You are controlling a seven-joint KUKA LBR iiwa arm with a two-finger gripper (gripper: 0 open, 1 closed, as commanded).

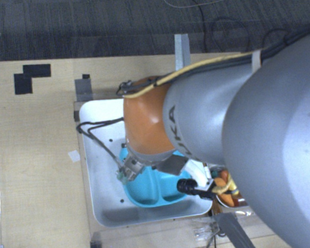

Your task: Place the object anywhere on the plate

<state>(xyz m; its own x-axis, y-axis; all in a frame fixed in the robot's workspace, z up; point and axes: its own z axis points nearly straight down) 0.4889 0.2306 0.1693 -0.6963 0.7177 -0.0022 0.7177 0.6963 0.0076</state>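
Observation:
A light blue plate [150,191] lies in the left white bin [100,153], toward its near right side. The grey arm with its orange band [146,121] hangs over the bin and covers much of the plate. My gripper [128,171] sits at the plate's left rim, low over the bin floor. Its tips are hidden by the wrist housing, and I see no object between them. A small green fleck shows beside the gripper's left side.
Black cables [99,134] loop from the wrist across the bin's left half. Orange and yellow objects [225,187] lie in the right bin, mostly under the arm. Metal brackets [83,88] stand at the bin's corners on the wooden bench.

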